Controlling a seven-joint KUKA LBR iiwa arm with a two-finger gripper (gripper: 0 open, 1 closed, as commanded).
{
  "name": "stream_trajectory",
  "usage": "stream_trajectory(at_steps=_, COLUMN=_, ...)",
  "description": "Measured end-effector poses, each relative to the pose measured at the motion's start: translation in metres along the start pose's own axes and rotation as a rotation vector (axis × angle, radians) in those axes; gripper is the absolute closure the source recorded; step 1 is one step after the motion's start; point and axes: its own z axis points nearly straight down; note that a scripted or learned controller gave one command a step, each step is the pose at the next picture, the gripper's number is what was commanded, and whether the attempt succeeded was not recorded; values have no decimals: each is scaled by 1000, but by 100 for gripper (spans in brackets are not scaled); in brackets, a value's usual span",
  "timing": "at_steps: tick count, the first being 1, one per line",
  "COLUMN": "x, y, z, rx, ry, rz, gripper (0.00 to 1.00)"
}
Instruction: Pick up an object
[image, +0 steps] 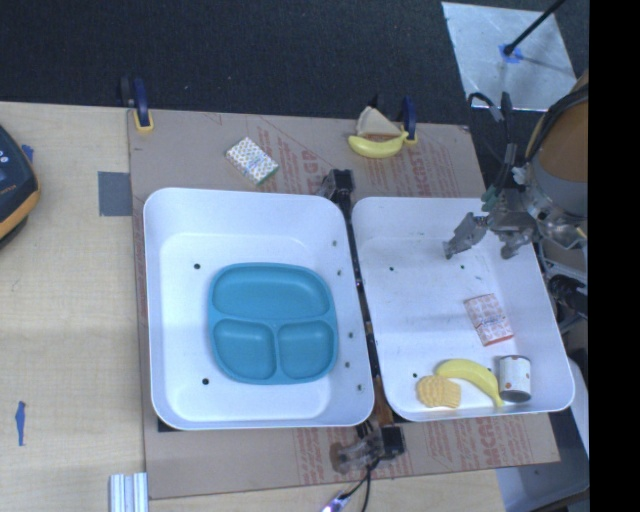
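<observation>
My gripper (487, 243) hangs over the far right part of the right bin (400, 300), its fingers spread open with nothing between them. Below it in the same bin lie a small red-and-white packet (488, 319), a yellow banana (470, 377), a bumpy yellow piece (437, 391) and a silver can (514, 378) near the front right corner. The packet sits a short way toward the front from the gripper. A blue divided plate (272, 322) fills the middle of the left bin (170, 260).
Outside the bins, on the brown board behind them, lie a patterned square packet (251, 159) and a second banana with a sandwich-like piece (378, 138). A dark and yellow device (14, 185) sits at the left edge. Blue clamps hold the board's back edge.
</observation>
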Motion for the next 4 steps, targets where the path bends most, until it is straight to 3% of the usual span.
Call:
stream_trajectory(at_steps=1, x=-59, y=-28, z=88, rx=-1, ry=1, rz=0, gripper=0)
stream_trajectory(at_steps=2, x=-67, y=-61, z=129, rx=-1, ry=2, rz=-1, gripper=0)
stream_trajectory(at_steps=3, x=-68, y=-61, z=119, rx=-1, ry=0, rz=-5, gripper=100)
stream_trajectory(at_steps=4, x=-6, y=-55, z=121, rx=0, ry=3, rz=-3, gripper=100)
